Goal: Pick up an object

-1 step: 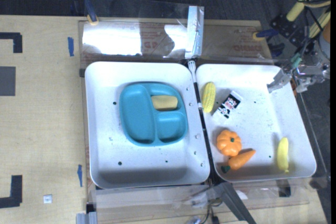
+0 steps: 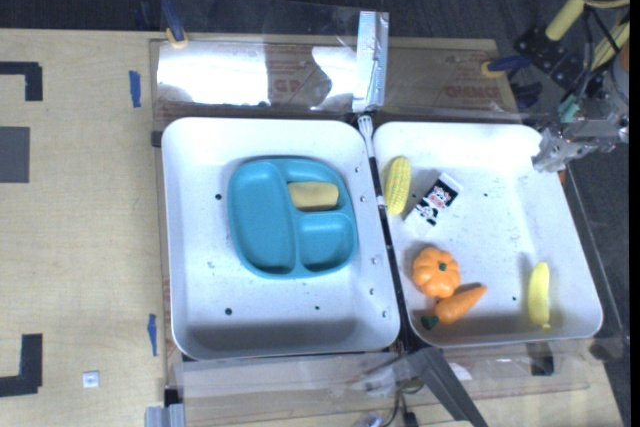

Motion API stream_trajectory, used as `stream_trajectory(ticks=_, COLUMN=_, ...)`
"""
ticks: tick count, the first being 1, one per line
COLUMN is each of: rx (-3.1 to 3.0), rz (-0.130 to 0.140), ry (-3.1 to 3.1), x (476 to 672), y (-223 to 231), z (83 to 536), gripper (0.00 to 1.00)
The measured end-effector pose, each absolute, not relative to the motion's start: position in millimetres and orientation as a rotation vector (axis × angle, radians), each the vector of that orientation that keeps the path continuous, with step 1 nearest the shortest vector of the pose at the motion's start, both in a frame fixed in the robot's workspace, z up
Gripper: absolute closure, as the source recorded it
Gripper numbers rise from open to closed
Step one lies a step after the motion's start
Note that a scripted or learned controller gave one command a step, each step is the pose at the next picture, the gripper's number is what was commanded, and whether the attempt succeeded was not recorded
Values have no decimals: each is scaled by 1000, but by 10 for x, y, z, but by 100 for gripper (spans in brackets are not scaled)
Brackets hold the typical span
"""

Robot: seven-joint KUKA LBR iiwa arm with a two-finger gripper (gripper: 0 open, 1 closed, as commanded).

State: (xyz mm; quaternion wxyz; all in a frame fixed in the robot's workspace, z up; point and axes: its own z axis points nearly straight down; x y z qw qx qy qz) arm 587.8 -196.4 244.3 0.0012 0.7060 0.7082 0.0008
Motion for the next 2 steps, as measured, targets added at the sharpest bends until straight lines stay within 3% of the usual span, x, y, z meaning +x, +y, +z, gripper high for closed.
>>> stream_trajectory(ticks=1, rx=1804, rz=3, ry=2559, x=6295, y=-2239, z=3497, gripper=100)
stream_trajectory(ticks=2, rx=1424, rz=3, ry=2789, x=6377, y=-1690, z=3875, gripper=100)
